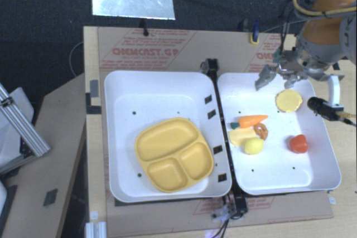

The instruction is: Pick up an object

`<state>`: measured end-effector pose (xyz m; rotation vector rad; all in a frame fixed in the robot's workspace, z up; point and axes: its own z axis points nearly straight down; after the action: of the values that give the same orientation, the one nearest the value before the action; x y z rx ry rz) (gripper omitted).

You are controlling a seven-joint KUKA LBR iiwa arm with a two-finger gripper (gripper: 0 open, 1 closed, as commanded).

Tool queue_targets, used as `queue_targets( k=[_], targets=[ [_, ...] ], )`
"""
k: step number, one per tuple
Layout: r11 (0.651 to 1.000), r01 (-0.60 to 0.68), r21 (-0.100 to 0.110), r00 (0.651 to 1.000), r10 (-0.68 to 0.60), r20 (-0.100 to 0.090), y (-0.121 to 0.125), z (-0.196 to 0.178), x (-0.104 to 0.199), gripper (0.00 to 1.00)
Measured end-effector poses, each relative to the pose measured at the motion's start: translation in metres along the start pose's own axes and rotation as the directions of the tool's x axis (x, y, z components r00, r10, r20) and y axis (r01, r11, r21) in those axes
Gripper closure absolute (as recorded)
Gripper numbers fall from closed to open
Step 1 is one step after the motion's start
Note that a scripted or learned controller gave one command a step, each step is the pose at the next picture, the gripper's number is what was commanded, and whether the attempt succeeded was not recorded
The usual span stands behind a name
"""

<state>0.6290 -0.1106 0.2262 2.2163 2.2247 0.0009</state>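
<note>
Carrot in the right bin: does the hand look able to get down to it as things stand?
Probably yes. The carrot lies exposed from above, and the hand hangs over the same bin's far end. A pretzel and a yellow wedge crowd its near side, so room is tight there.

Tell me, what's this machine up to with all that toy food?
A robot arm reaches in from the right, and its claw hangs open over the back of the right bin, holding nothing. Toy food lies in that bin: a pale disc nearest the claw, a carrot, a pretzel, a lemon and a tomato. The left bin holds a yellow tray. It is meant to pick something up, but hasn't yet.
</note>
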Motion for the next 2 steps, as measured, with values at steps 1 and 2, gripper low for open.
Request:
queue_targets(
  k=[1,2],
  targets=[
    [1.0,-0.002,0.003,1.0,0.002,0.0,-0.004,0.042,0.0,0.0],
    [1.0,-0.003,0.005,1.0,0.003,-0.001,-0.007,0.104,-0.004,0.0]
  ],
)
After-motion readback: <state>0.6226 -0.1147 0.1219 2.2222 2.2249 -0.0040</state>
